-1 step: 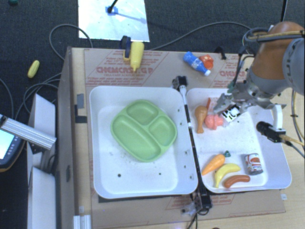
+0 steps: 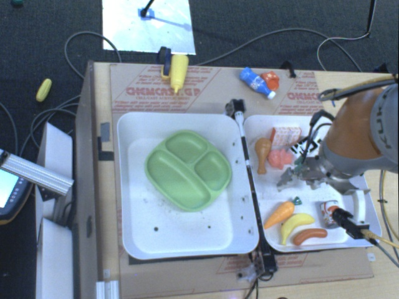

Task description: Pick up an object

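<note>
Glossy white plastic bins [image 2: 187,245], smooth green plastic divided plate [image 2: 188,170], matt brown printed cardboard [image 2: 206,86] beneath.

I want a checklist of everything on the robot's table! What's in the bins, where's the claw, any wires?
Surface: cardboard-topped bench, two white bins.
Job's things: right bin holds carrot, banana, sausage, drumstick, pink toy, small can.
Clutter: green divided plate in left bin; mustard bottle, blue bottle on bench.
Grippers: gripper low over right bin; fingers unclear.
Cables: black cables on floor.
Surroundings: dark carpet, white sheet.
</note>
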Controlling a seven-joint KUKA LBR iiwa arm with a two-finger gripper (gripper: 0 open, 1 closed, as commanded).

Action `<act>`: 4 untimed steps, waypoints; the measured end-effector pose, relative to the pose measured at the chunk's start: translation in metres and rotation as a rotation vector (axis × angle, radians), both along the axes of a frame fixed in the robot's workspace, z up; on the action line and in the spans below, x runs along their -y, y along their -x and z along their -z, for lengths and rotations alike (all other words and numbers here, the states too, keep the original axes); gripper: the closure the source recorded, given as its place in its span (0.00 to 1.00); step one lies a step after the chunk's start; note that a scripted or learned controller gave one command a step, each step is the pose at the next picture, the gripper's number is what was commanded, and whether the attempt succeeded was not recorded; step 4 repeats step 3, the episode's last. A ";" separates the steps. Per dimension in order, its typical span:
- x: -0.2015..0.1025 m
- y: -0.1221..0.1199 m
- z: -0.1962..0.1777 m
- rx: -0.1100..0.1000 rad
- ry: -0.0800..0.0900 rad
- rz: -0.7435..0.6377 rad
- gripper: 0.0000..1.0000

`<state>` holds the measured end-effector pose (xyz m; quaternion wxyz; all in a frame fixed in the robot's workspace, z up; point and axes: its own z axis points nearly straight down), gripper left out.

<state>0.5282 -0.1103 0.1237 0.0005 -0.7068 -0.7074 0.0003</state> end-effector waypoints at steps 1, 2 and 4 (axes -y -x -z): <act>-0.024 -0.076 0.039 0.005 0.003 0.000 0.00; -0.011 -0.113 0.044 -0.070 -0.015 0.010 0.00; -0.009 -0.112 0.036 -0.074 -0.012 0.010 1.00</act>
